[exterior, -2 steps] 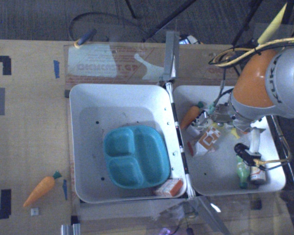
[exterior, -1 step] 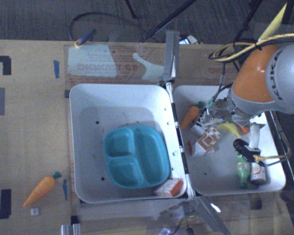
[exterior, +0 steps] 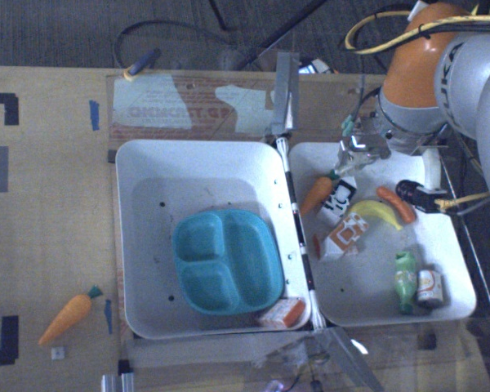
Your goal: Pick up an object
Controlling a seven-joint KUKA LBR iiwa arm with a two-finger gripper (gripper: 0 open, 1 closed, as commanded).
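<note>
Camera view showed the gripper (exterior: 351,155) above the carrot (exterior: 317,194) in the right bin (exterior: 457,300), grasp state indiscernible; a centred, vertical descent appeared advisable.

Below my gripper (exterior: 353,155), the right bin (exterior: 453,300) holds a carrot (exterior: 317,194) beside a black-and-white carton (exterior: 337,200), a banana (exterior: 376,212), an orange-and-white box (exterior: 345,235), a red sausage (exterior: 396,204), a green bottle (exterior: 404,280) and a small can (exterior: 429,288).

Grey arm (exterior: 474,80), orange band, yellow cables, metal tool (exterior: 353,155)
</note>
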